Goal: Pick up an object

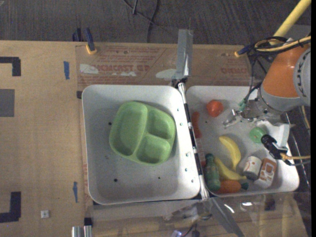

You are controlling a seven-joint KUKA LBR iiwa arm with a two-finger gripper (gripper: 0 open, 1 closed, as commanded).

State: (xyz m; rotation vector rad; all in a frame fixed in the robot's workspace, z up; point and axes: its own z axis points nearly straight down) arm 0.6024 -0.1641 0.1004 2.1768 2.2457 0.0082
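The right bin point(292, 180) holds several items: an orange ball point(214, 107), a yellow banana point(231, 149) with a second banana point(225, 171) below it, a green bottle point(212, 172), an orange carrot-like piece point(230, 185), a small can point(252, 167), a white and orange carton point(267, 172), a pale green cup point(256, 134) and a red piece point(196, 124) by the left wall. My gripper point(233, 118) hangs over the bin's upper middle, right of and below the orange ball, above the banana. Its fingers look open, with nothing between them.
The left bin point(94, 147) holds a green divided plate point(143, 132). The arm's orange band point(281, 78) and cables hang over the right bin's upper right corner. A black cable connector point(271, 144) lies over the bin's right side.
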